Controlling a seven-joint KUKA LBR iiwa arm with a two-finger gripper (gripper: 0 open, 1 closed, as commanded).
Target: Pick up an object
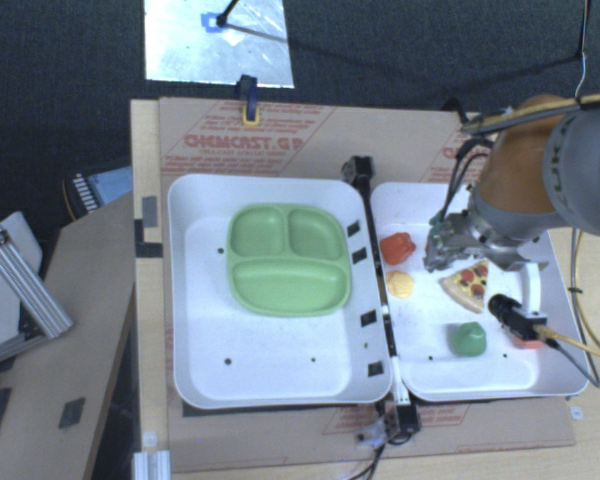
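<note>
Bench: brown board (280, 128) under two white bins.
Left bin (200, 368): green plate (286, 260).
Right bin (420, 373): pizza slice (467, 284), red toy (397, 247), yellow ball (401, 285), green ball (468, 339).
Gripper (442, 253): low, just beside the pizza slice; grip unclear.

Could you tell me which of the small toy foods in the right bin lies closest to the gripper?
The pizza slice: it lies right below the gripper, nearer than the red piece, the yellow piece or the green ball.

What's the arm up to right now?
Gripper low in right bin, between red toy and pizza slice. Nothing seen held. Yellow piece, green ball nearby.
</note>
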